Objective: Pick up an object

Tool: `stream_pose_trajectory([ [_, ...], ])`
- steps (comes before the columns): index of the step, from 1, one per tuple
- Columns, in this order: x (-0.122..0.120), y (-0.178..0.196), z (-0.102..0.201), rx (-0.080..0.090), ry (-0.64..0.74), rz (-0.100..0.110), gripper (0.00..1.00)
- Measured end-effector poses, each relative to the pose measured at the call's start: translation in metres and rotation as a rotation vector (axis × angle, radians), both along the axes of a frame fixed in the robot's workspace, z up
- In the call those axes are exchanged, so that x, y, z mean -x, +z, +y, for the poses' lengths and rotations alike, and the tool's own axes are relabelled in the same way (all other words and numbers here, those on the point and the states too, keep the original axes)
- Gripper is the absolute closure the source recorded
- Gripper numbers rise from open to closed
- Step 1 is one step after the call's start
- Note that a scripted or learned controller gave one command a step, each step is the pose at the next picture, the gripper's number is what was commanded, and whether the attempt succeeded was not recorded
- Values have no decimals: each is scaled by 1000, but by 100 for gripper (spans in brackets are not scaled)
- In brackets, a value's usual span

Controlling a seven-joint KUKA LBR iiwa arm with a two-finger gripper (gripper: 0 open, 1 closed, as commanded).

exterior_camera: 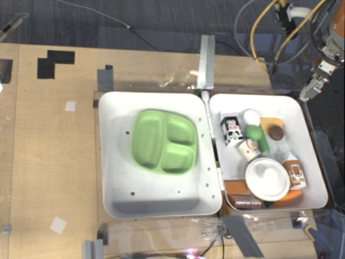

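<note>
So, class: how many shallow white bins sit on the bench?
2. The left bin holds a green divided plate. The right bin beside it holds a clutter of small items, including a white bowl. They meet at a central divider.

You see a green tray (pixel 163 140) lying alone in the left bin (pixel 116 161). In the right bin (pixel 302 123) a white bowl (pixel 266 178) sits among a green bottle (pixel 257 134), a black-and-white carton (pixel 232 130) and small packets. The pincer (pixel 311 88) hangs beyond that bin's far right corner.
</note>
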State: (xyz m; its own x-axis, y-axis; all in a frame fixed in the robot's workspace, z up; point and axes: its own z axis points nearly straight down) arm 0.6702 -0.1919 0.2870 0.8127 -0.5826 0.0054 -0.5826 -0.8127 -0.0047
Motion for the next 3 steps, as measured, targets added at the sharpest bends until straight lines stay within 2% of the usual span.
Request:
stream_pose_trajectory([
  [1,0,-6,-13,3,424,1,100],
  [3,-3,20,-6,5,435,-12,100],
])
